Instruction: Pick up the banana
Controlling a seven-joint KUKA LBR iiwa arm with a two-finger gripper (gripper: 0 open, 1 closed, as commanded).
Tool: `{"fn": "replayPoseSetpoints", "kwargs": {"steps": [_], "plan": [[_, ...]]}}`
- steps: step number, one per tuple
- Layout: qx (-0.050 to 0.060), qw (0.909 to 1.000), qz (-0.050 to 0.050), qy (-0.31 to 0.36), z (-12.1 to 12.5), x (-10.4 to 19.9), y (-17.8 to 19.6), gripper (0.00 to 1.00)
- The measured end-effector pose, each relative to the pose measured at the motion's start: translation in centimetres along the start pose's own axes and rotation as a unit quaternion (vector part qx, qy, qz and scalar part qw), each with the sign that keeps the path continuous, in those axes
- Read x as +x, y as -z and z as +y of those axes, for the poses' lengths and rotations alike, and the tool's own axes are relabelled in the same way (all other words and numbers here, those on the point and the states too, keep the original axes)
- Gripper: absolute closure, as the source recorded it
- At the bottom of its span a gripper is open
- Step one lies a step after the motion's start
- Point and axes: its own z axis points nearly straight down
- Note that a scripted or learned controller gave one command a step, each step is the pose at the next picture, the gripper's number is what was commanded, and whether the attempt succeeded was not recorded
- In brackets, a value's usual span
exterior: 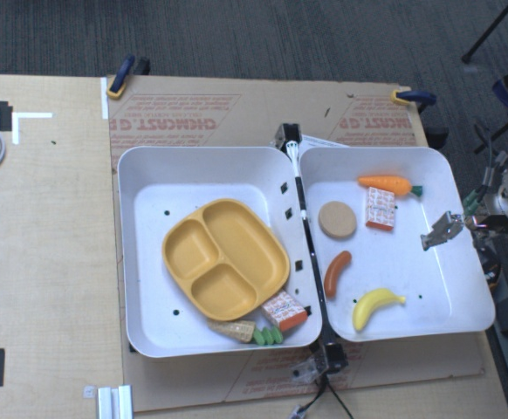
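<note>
The yellow banana lies in the right bin, near its front edge and right of centre. My gripper hangs over the right side of that bin, close to its right wall. It is behind and to the right of the banana, well apart from it, with nothing in it that I can make out.
The right bin also holds a red sausage, a round tan biscuit, a red-and-white packet and a carrot. The left bin holds a yellow divided plate, with a small red box and other bits at its front.
</note>
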Motion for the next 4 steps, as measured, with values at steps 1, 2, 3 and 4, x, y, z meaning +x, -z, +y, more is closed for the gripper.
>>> {"fn": "replayPoseSetpoints", "kwargs": {"steps": [1, 2, 3, 4], "plan": [[0.000, 0.9862, 0.001, 0.166, -0.9, 6.3, -8.4, 0.00], [0.000, 0.9954, 0.001, 0.096, -1.0, 8.0, -12.5, 0.00], [0.000, 0.9509, 0.001, 0.309, -1.0, 7.7, -14.2, 0.00], [0.000, 0.9509, 0.001, 0.309, -1.0, 7.7, -14.2, 0.00]]}}
